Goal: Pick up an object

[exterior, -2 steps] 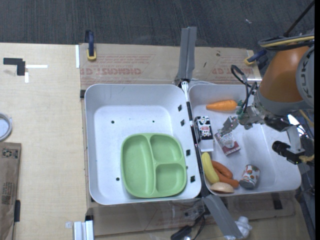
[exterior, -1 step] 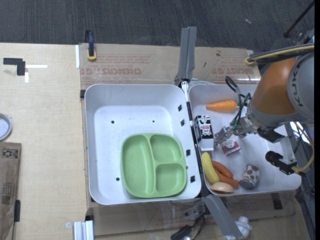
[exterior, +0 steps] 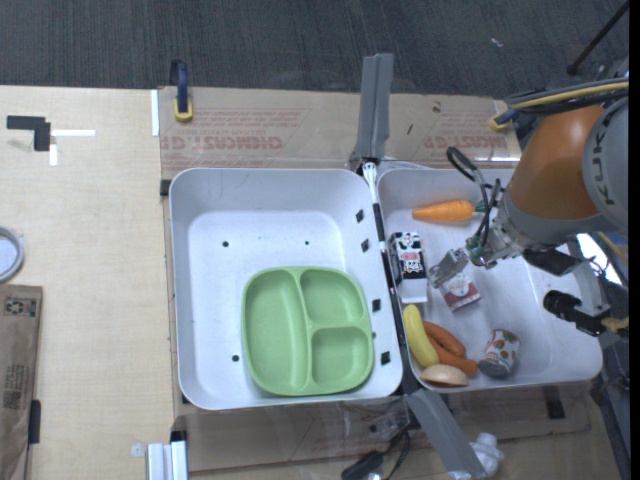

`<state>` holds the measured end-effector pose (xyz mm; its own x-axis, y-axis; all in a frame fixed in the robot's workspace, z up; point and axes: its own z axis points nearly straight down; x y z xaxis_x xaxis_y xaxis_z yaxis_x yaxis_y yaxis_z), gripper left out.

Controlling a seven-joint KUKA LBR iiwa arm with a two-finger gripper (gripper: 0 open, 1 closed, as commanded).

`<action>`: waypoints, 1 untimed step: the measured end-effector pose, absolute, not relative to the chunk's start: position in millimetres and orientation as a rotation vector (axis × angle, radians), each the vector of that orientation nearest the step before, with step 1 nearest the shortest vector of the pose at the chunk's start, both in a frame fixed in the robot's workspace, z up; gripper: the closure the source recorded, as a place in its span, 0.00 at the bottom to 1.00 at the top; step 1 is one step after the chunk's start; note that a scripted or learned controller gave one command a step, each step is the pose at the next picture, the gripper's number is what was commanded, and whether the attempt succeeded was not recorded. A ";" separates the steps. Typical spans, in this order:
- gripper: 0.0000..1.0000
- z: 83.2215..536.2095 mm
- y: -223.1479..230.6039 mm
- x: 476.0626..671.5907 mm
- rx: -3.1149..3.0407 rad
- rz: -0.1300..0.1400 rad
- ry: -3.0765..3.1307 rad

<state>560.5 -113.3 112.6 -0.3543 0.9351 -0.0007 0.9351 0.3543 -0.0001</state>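
The two-finger metal gripper point(exterior: 453, 266) hangs low in the right white bin point(exterior: 560, 363), just above a small red-and-white packet point(exterior: 461, 293). I cannot tell its fingers' spread. An orange plastic carrot point(exterior: 443, 210) lies beyond the gripper.

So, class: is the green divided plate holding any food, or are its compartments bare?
Bare. The green divided plate lies flat in the left bin, and all three compartments show only green surface.

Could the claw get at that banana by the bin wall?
Probably, though it looks awkward. The banana lies uncovered from above, but it sits against the divider, with a carrot touching its other side, leaving the claw little room.
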 end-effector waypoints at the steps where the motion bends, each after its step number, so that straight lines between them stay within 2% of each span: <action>1: 0.00 91.2 -129.5 538.2 1.801 -0.001 2.576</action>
